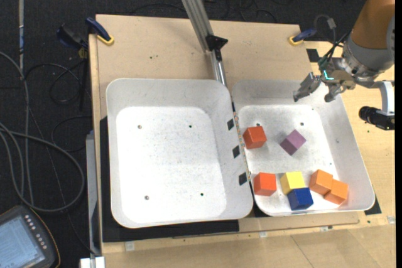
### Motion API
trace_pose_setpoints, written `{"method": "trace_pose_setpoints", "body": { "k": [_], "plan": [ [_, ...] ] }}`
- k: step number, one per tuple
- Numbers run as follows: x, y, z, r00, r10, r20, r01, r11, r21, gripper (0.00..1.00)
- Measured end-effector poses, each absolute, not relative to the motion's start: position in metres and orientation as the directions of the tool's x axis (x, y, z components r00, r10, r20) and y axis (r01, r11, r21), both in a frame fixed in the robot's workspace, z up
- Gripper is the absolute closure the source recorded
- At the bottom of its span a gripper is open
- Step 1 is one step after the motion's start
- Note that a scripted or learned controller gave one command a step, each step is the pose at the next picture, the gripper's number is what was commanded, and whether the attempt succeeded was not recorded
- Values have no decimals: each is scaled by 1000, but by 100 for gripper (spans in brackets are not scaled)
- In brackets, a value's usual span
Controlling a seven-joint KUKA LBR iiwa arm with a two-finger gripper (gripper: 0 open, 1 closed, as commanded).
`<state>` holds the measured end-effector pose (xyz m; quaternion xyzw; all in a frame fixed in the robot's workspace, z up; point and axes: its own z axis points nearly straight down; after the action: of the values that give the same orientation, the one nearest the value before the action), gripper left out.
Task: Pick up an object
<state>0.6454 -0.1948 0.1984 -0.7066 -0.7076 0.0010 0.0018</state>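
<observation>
blocks in right bin, tool open above its rim

Two white, dark-speckled bins sit on a tan board, the right-hand one holding orange blocks, a purple cube, a yellow cube and a blue cube.

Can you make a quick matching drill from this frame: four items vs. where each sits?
Items:
1. purple cube
2. blue cube
3. gripper
4. yellow cube

Places:
A. above the right bin's far edge
B. directly behind the blue cube, touching it
C. near the right bin's middle, right of an orange cube
D. at the right bin's near edge, front of the cluster

Pairs: 1-C, 2-D, 3-A, 4-B
</observation>
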Motion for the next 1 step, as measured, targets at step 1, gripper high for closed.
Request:
{"method": "trace_pose_setpoints", "body": {
  "k": [1],
  "plan": [
    [646, -195, 201, -3, 1000, -1, 1000, 3, 0, 0]
  ]
}}
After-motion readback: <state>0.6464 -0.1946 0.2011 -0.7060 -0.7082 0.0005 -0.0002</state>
